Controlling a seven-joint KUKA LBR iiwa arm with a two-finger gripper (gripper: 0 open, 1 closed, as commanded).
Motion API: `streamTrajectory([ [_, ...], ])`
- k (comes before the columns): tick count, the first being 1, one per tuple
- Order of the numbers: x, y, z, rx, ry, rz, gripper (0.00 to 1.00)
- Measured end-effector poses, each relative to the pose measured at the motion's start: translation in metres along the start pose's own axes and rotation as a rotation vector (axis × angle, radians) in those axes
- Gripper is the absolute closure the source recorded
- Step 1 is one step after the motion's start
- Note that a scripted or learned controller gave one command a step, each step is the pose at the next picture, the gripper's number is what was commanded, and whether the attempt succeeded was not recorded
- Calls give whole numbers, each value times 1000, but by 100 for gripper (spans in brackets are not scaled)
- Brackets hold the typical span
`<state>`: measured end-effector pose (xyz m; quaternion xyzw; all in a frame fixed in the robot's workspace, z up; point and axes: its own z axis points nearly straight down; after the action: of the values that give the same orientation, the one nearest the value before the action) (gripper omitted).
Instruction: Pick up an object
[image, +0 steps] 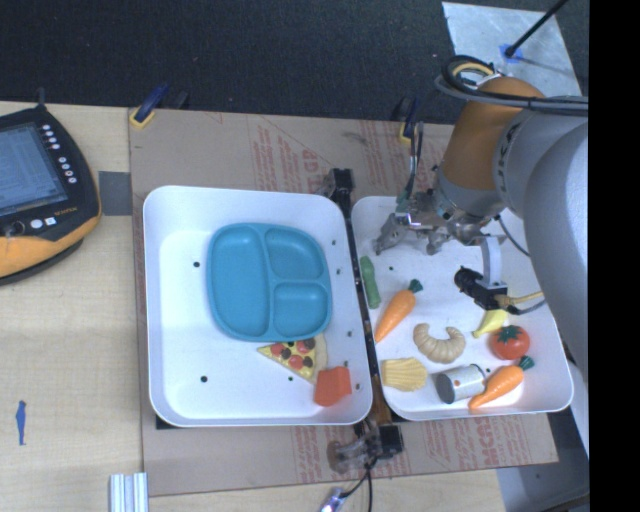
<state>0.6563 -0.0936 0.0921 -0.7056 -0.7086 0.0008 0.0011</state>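
Because the right bin (540, 400) is crowded, the chief risk is judged to be a closure on two toys at once, or on none. The pincer (420, 232) hangs over the bin's far left corner, above bare white floor; whether its jaws stand apart or together cannot be told from this slant. No object lies between them. Nearest candidates are the green pod (370, 281), lying against the bin's left wall just nearer the camera than the pincer, and the carrot (395, 311) beside it; a descent between the two could nudge both aside. The croissant (440, 343), chip (403, 374), tomato (509, 342), tin can (461, 382) and second carrot (496, 384) sit well apart from the pincer, towards the near wall. On the desk's left bin (165, 390) rest a blue plate (268, 280), a pizza slice (292, 355) and an orange block (333, 385).
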Motion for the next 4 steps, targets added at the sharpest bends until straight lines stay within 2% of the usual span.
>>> streamTrajectory([
  [4, -4, 0, 0, 0, 0, 2, 0],
])
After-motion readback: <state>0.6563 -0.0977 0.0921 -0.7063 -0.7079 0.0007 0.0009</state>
